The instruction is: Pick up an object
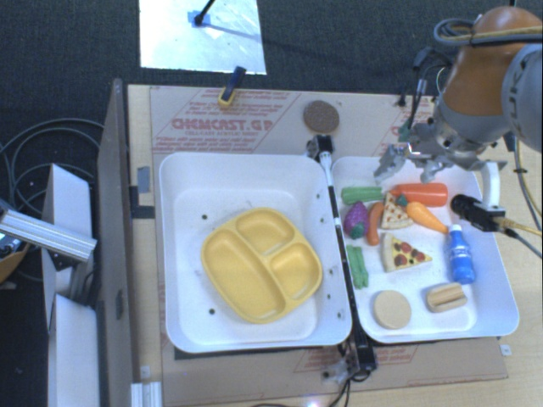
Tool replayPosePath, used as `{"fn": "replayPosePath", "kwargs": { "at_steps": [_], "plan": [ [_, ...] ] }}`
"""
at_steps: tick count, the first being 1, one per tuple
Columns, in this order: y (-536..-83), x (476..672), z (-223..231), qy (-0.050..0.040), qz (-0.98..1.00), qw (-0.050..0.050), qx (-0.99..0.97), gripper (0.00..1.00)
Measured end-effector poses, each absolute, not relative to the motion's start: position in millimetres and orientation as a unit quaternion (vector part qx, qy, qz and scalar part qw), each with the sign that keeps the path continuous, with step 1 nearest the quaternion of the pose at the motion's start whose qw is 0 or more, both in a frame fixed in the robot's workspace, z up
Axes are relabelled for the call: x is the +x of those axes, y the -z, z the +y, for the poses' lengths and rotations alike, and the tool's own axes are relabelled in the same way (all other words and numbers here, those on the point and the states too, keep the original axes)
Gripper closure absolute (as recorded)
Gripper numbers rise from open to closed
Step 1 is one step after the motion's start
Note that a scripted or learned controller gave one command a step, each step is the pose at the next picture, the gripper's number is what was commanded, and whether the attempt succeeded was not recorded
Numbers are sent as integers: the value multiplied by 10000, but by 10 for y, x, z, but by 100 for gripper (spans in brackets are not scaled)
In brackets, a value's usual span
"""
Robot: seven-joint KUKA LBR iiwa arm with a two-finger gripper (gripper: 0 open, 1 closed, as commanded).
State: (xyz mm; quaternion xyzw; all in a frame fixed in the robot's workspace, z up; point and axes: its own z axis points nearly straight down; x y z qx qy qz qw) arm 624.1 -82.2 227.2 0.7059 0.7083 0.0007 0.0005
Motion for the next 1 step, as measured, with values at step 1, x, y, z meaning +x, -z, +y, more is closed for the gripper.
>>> {"fn": "replayPosePath", "kwargs": {
  "at_steps": [1],
  "plan": [
    [-922,6248,-833,-2,7077,3,7065,0]
  ]
}}
